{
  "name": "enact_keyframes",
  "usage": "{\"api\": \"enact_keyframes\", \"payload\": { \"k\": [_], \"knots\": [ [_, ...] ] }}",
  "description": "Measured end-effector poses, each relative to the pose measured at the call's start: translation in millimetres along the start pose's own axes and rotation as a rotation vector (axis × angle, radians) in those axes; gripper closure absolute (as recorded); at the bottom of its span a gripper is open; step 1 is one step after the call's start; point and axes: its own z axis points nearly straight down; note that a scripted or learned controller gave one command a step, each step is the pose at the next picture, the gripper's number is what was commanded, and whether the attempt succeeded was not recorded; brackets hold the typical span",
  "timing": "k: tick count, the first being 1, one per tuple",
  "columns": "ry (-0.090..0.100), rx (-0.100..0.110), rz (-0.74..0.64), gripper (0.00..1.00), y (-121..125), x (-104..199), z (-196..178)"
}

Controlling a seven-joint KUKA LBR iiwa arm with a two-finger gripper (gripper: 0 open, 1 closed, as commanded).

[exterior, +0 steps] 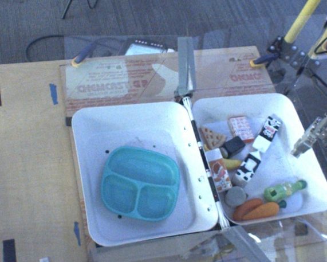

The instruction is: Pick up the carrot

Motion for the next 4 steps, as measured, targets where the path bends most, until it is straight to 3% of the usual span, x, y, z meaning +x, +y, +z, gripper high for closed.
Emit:
{"api": "enact_keyframes", "payload": {
  "k": [1,2,3,4],
  "knots": [
    [0.002,0.002,-0.110,1.00,-2,17,-20],
    [0.005,0.003,-0.112,1.00,-37,-12,18],
    [0.006,0.004,0.027,1.00,-8,8,20],
    [0.002,0.002,-0.193,1.00,-16,9,8]
  ]
}}
